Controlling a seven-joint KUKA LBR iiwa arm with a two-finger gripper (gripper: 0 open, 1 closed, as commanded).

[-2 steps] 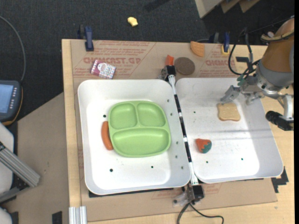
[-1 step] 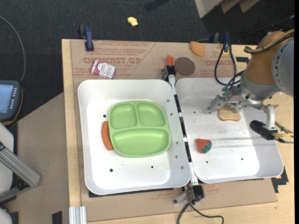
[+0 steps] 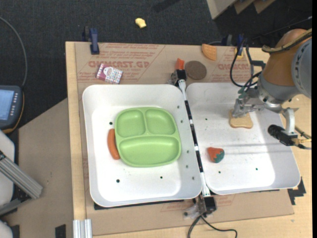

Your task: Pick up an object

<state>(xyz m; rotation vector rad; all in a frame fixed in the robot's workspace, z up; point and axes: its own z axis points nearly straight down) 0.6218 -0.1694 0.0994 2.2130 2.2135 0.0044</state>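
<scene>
Probably light, stiff and flat, the tan bread-like slice [image 3: 241,122] in the right bin's [image 3: 257,175] upper middle wants edge-pinching; whether the gripper [image 3: 243,108] above it grips anything, I cannot tell.

Green plate [image 3: 147,137] (orange carrot [image 3: 113,144] beside)

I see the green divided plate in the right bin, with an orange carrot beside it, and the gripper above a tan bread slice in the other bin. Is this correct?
Not quite. The camera view shows the green divided plate in the left bin, not the right one. The orange carrot does lie beside it, and the gripper is above the tan bread slice in the other bin.
</scene>
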